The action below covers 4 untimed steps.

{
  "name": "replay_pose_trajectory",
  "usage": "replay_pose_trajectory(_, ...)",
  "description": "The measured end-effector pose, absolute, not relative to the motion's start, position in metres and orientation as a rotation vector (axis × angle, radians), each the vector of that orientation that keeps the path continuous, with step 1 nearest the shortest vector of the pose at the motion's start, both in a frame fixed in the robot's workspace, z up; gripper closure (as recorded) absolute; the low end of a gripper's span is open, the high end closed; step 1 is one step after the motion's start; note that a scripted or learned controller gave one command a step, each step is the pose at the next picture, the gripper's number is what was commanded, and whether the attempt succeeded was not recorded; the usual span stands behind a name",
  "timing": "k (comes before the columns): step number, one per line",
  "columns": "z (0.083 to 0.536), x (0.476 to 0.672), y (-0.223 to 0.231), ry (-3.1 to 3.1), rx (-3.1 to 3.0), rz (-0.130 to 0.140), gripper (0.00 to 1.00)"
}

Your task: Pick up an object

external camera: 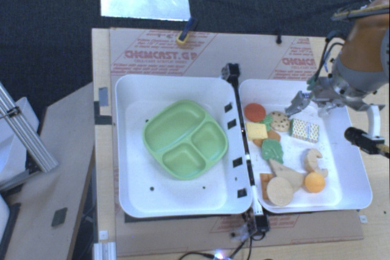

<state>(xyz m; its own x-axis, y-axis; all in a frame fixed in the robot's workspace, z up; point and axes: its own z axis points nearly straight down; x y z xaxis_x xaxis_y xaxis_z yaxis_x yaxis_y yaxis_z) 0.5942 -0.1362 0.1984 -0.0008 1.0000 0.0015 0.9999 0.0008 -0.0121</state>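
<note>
Over the right bin (356, 182), near its far right portion, the grey arm with its orange band (364, 45) reaches in from the right edge of the camera view. Gripper (304, 100) sits low above the far part of that bin, its pale metal fingers pointing left toward the toy food; the spread of the fingers cannot be determined from this angle, and no item is seen between them. Contents of the right bin, clustered along its left half: a red round piece (255, 112) at the far left, a chocolate-chip cookie (280, 122) just beside it, a yellow block (256, 131) in front of the red piece, and a speckled rectangular wafer (304, 130) just in front of the gripper, apart from it. Nearer the camera lie a green leafy piece (271, 150), a tan wedge (290, 175), a tan disc (280, 191), a pale bitten piece (312, 159) and an orange ball (314, 182). Left bin (131, 192) holds one green three-compartment tray (185, 139), set at a slant.
</note>
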Motion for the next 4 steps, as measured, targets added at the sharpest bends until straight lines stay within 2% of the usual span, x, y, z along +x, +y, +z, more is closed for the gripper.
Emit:
replay_pose_trajectory(1,0.207,0.597,-0.136,-2.226,-2.219,-0.001,0.00)
replay_pose_trajectory(3,0.105,0.601,-0.136,-2.227,-2.218,-0.001,0.00)
replay_pose_trajectory(4,0.092,0.605,-0.138,-2.231,-2.225,-0.005,0.00)
